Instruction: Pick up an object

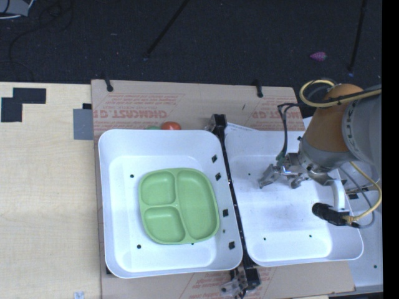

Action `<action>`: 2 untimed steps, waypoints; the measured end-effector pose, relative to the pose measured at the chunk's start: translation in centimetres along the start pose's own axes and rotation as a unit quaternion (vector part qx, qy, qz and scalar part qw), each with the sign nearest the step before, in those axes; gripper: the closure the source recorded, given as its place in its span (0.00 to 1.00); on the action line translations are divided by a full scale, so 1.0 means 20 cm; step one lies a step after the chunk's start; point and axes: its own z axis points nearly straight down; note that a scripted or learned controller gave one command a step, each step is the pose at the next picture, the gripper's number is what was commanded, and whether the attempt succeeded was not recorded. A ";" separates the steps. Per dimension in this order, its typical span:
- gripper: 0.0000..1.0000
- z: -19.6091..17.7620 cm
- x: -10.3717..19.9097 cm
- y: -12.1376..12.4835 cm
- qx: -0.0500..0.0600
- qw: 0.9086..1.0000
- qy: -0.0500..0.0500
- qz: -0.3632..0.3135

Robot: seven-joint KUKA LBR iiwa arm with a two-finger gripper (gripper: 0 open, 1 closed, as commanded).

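Flanking the tool (274, 178): green divided plate (178, 205) in left bin (118, 161).

Grey arm (365, 129) with an orange band (327, 126) (yellow and black cables looping beside it) and a small metal hand (274, 176).

**Dark floor behind a pale wooden desk**

A dark, speckled floor (187, 30) is stretching across the top of the view, with black cables (168, 23) trailing over it and a small purple scrap (318, 56) lying near the right. Below it, a light wood-grain desk (43, 198) is taking up the left side, carrying black and grey square markers (25, 101). A brown cardboard sheet (187, 104) with red printing is lying flat on the desk.
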 end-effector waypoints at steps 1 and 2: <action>0.00 0.02 0.00 0.00 -0.002 1.000 0.000 0.001; 1.00 -0.04 0.00 0.00 -0.001 1.000 0.000 0.003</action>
